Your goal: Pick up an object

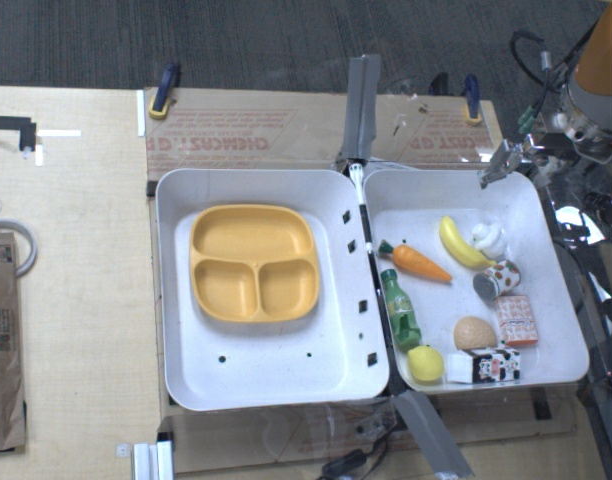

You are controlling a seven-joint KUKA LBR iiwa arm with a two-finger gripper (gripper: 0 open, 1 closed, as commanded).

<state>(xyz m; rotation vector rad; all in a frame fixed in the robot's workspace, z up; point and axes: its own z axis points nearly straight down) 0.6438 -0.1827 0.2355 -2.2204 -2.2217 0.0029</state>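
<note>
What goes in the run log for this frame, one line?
phase: pre-grasp | gripper: above right bin's far rim, holding nothing | right bin: banana, carrot, green bottle, lemon | left bin: yellow tray

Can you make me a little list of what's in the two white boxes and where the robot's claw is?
left box: a yellow plate with three sections
right box: banana, carrot, green bottle, lemon, bread roll, small can, red-and-white packet, cow-spotted carton, small white toy
claw: over the far right corner of the right box, holding nothing that I can see
arm: coming in from the right
</note>
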